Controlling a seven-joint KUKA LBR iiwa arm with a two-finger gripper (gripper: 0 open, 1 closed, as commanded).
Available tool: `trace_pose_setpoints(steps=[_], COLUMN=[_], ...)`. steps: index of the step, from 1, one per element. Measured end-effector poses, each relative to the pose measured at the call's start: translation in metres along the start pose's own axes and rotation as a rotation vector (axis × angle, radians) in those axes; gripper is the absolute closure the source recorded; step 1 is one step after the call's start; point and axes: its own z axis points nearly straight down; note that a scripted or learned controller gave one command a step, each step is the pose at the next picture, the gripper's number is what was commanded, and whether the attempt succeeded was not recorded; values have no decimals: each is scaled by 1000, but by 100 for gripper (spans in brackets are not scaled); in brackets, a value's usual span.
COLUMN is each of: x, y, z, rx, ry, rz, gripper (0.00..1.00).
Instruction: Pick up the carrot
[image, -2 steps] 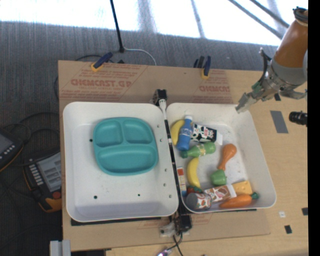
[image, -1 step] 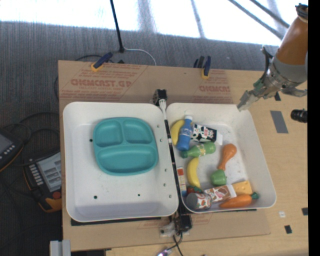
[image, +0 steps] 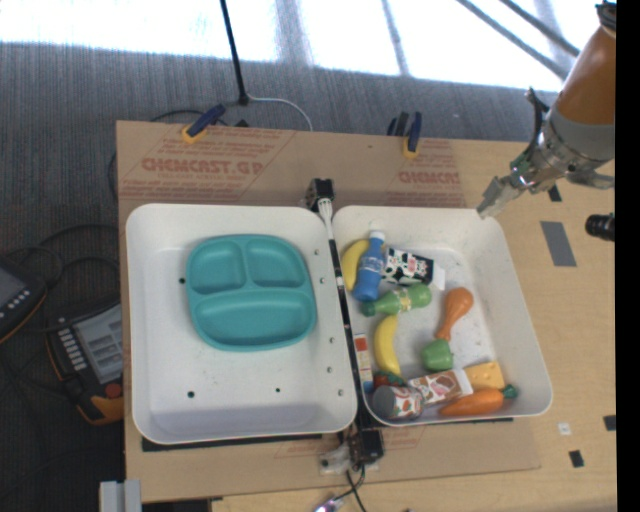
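Gripper (image: 497, 203) hangs above the far right corner of the right bin (image: 520, 300), well apart from the carrot (image: 473, 403); whether it is open or closed I cannot tell, as its tip is small and blurred. One carrot lies at the near right edge of that bin, beside a yellow wedge (image: 487, 375) and a small carton (image: 432, 388). Two bananas (image: 387, 345) show, one partly hidden behind a single blue bottle (image: 370, 268). One drumstick (image: 453, 312) and one black-and-white carton (image: 410, 266) lie there too. Two white bins sit on the desk (image: 560, 440); the left bin (image: 150, 330) carries one teal divided plate (image: 250, 290).
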Motion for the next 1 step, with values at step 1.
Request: trace_pose_setpoints(steps=[1], x=[0], y=[1], z=[-10], rx=[-2], ry=[-1], rz=[0], gripper=[100])
